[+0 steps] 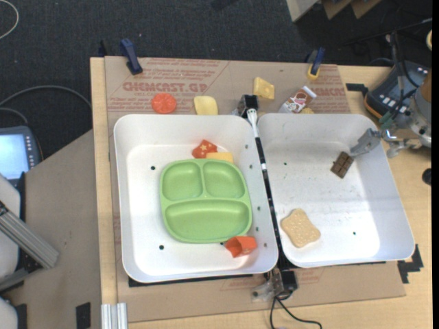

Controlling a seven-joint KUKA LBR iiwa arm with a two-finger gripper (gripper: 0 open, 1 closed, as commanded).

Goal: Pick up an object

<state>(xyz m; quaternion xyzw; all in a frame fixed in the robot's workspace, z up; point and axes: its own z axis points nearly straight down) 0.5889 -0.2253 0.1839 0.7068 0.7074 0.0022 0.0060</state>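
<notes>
Left bin (130, 184): green divided plate (204, 201), red pieces at its edges. Right bin (384, 238): toast slice (300, 227) lower left; brown block (341, 164) upper centre, long axis tilted upper-right. End effector (363, 144) just beside block; grip state unreadable.

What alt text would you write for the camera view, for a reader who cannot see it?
Two shallow white bins seen from above: the left bin holds a green divided plate with small toy foods at its edges, and the right bin holds a slice of toy bread and a brown block. The gripper is at the right bin's upper right.

Bright even light, slightly soft focus
</notes>
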